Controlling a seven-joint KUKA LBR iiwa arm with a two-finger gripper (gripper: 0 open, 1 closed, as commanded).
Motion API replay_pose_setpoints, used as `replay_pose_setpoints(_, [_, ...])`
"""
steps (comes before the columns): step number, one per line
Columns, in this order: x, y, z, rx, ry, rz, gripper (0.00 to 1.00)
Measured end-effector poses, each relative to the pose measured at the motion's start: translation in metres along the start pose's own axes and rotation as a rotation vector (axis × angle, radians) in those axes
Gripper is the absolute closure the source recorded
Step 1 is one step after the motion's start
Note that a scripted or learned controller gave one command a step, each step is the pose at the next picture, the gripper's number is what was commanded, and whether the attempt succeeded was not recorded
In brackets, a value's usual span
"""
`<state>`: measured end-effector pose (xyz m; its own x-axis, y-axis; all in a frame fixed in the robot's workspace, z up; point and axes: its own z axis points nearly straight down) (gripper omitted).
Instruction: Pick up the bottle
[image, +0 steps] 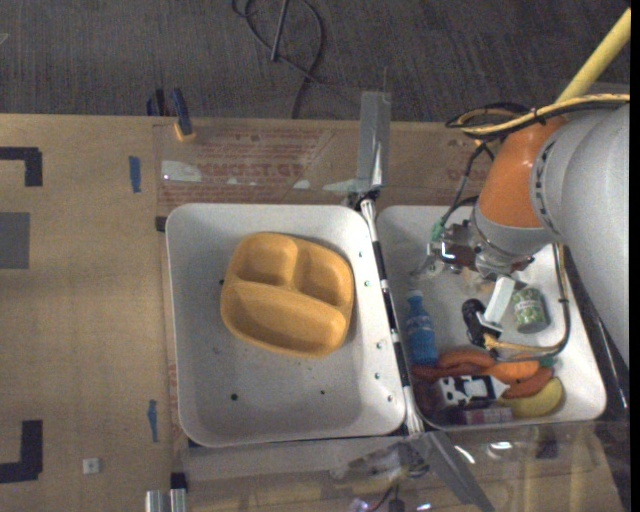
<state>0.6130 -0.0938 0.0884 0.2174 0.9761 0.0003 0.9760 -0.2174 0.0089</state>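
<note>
- Camera view, looking down at a slant on a pale wooden bench (80, 330) that bore two shallow white bins side by side: the left white bin (200, 390) and the right white bin (400, 235).
- Small blue plastic bottle (421, 335): translucent blue body with a paler label band around its middle, narrowing to a blue cap at the end toward the top of the view. It lay in the right white bin, just beside the wall shared with the left bin, its long axis running roughly along that wall.
- Lower end of the bottle lay close to a cluster of toy foods: orange rounded pieces (495, 365), a yellow banana-shaped piece (543, 400) and a black-and-white object (463, 388).
- Small round grey-green container (530, 310) sat near the bin's right side, well apart from the bottle.
- Grey arm with an orange band (510, 190) reached in from the right; the gripper (468, 255) was over the upper part of the right bin, apart from the bottle, up and to the right of its cap. Whether its jaws were released or clenched could not be told.
- Yellow-orange moulded tray with three compartments (288, 293) lay in the left white bin.
</note>
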Motion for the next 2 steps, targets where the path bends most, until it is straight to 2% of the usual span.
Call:
replay_pose_setpoints(1, [-0.012, -0.044, -0.001, 0.000, 0.001, 0.232, 0.00])
replay_pose_setpoints(2, [-0.012, -0.043, -0.011, -0.001, 0.002, 0.232, 1.00])
